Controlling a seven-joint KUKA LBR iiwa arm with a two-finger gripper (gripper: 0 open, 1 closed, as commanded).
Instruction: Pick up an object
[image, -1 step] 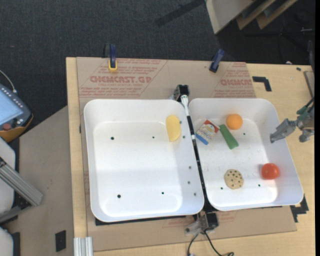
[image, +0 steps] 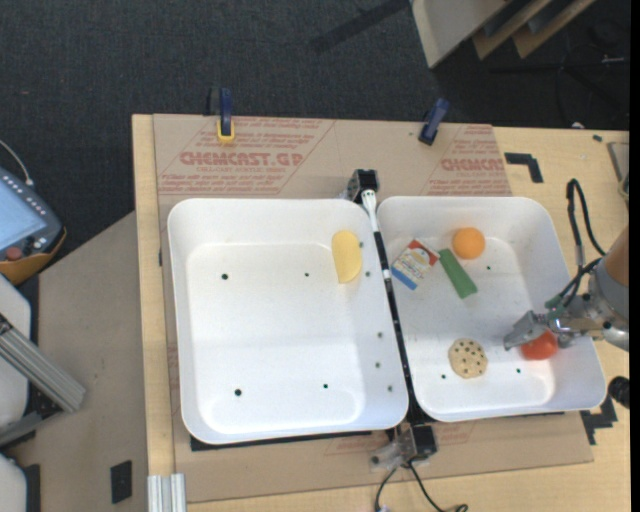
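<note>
My gripper (image: 536, 334) reaches into the right bin (image: 500, 212) from the right, low near the bin's front right corner. A small red object (image: 541, 348) lies directly under its tip and is partly covered by it. I cannot make out whether the red object is gripped. A round speckled cookie (image: 467, 357) lies on the bin floor just left of the gripper. Further back are a green block (image: 458, 273), an orange ball (image: 467, 242) and a small white, blue and red packet (image: 413, 264).
A yellow banana-like piece (image: 347, 257) rests in the left bin (image: 200, 300) against its right wall. Blue clamps (image: 224, 112) hold the cardboard base at the back. A black cable (image: 577, 215) runs along the right bin's right side.
</note>
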